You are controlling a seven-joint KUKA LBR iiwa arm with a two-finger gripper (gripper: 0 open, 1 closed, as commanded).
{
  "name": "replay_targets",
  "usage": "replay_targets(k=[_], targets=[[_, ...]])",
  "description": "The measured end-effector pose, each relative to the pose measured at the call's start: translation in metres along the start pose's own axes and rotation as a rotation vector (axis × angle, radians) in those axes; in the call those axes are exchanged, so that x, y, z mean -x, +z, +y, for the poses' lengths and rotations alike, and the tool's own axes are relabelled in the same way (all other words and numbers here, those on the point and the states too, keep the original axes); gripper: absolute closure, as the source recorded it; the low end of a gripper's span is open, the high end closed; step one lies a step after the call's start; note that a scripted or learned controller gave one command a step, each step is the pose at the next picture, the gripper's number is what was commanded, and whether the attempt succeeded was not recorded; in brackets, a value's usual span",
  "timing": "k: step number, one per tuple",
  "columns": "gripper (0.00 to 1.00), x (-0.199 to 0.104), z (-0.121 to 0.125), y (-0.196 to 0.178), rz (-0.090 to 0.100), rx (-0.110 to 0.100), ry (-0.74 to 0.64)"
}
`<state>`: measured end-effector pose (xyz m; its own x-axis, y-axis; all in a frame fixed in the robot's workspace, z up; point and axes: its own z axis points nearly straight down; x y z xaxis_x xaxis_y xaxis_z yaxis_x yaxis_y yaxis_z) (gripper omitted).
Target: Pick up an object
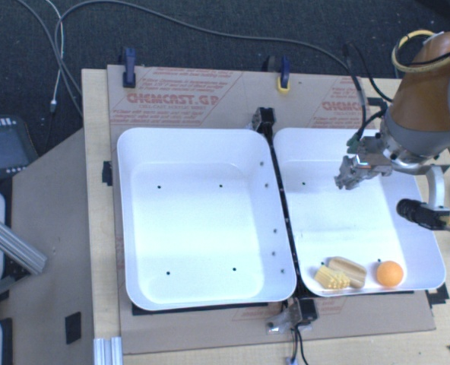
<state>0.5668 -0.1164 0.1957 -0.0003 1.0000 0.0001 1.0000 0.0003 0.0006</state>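
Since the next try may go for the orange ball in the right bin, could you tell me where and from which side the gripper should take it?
Probably straight down from above, fingers closing across the middle of the orange ball. It is round, so no side grips better. The right bin's near rim runs close by, and the corn-like piece lies apart to its left.

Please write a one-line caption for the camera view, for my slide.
Gripper above the right bin, far from the orange ball and corn cob at its near edge.
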Motion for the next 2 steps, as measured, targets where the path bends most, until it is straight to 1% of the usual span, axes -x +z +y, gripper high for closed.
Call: replay_targets(k=[1, 2], targets=[[0.00, 0.000, 0.000, 0.000, 0.000, 0.000, 0.000], [0.00, -0.005, 0.005, 0.044, 0.000, -0.002, 0.000]])
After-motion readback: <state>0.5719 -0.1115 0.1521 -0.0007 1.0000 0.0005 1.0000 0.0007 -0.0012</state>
